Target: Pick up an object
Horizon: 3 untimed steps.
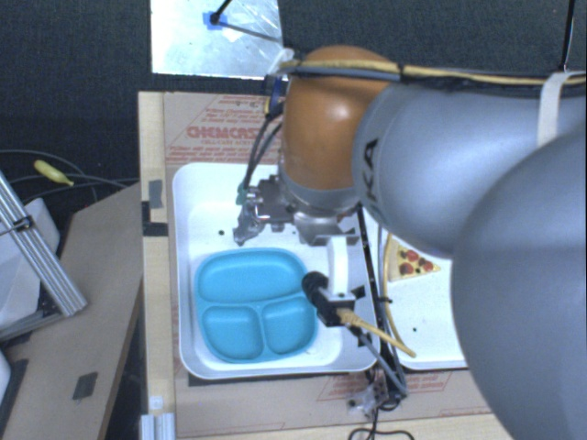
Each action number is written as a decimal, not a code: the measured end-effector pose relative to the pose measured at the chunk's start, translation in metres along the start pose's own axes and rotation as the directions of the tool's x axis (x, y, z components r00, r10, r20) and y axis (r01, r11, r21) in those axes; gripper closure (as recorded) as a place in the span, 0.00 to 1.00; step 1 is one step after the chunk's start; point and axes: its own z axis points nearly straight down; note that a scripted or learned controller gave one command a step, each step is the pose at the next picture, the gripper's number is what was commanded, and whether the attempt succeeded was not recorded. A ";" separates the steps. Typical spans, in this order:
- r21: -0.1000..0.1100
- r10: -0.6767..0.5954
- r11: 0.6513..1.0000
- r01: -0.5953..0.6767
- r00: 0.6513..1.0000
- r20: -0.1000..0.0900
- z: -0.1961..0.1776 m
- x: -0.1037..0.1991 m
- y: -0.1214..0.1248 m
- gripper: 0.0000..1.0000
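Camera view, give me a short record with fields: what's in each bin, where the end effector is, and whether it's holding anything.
left bin: blue divided plate, three compartments, lying flat
right bin: pizza slice, partly hidden by the arm
end effector: over the left bin, just past the plate's far edge
held item: none visible between the fingers
finger state: cannot tell

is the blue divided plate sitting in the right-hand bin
No, the blue divided plate lies in the left bin, while the right bin holds a pizza slice.

Grey arm [477, 154] reaching in from right, orange band at wrist, gripper [248, 227] pointed down.
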 end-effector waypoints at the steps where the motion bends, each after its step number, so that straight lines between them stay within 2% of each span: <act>1: 0.022 0.010 1.000 -0.011 1.000 0.012 0.076 -0.032 -0.017 0.00; 2: 0.014 0.005 1.000 -0.005 1.000 0.007 0.062 -0.030 -0.014 1.00; 3: -0.002 -0.002 1.000 0.002 1.000 -0.001 -0.079 0.033 0.017 1.00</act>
